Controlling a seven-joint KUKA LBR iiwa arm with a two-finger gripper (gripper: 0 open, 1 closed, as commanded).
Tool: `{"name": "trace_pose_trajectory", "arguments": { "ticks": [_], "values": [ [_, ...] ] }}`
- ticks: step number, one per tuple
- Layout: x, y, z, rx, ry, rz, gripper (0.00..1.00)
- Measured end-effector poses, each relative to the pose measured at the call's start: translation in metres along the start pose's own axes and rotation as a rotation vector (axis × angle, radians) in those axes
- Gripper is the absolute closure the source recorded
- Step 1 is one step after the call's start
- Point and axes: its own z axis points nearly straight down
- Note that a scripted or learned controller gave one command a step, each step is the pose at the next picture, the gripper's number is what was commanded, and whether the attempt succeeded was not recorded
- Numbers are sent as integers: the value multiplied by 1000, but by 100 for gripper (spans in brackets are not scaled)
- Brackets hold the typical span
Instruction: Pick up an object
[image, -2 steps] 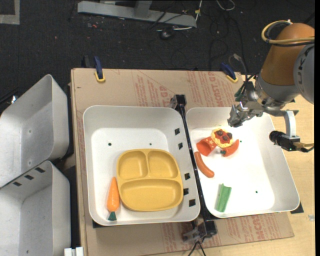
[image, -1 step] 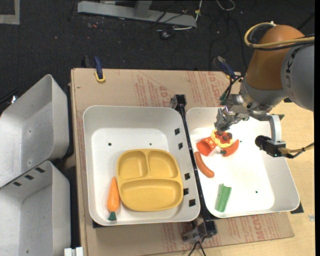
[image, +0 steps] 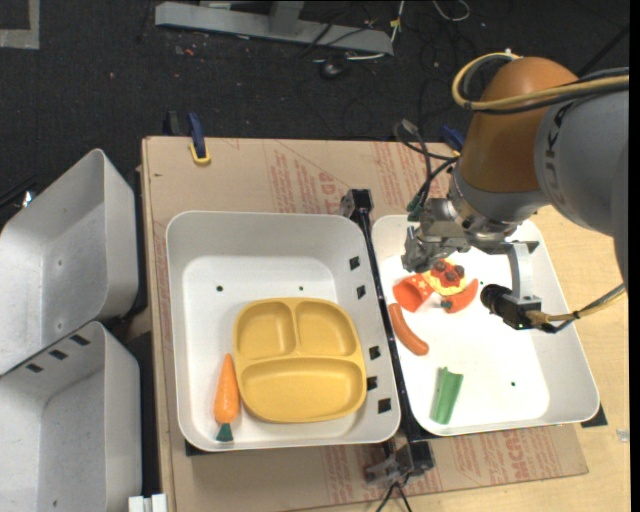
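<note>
Pincer (image: 432, 262): lowered over the orange toy pieces (image: 438, 288) in the right bin (image: 560, 395); opening and grip cannot be told.
Left bin (image: 190, 300): yellow tray (image: 298, 360), carrot (image: 227, 392).
Right bin: sausage (image: 408, 330), green piece (image: 446, 394).

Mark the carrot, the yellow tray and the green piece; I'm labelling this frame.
carrot (image: 227, 390), camera view, middle of its orange body.
yellow tray (image: 300, 388), camera view, floor of its large compartment.
green piece (image: 446, 394), camera view, its middle.
</note>
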Motion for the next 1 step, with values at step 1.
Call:
{"name": "trace_pose_trajectory", "arguments": {
  "ticks": [1],
  "values": [
    [55,-25,-1,1,0,0,100]
  ]
}}
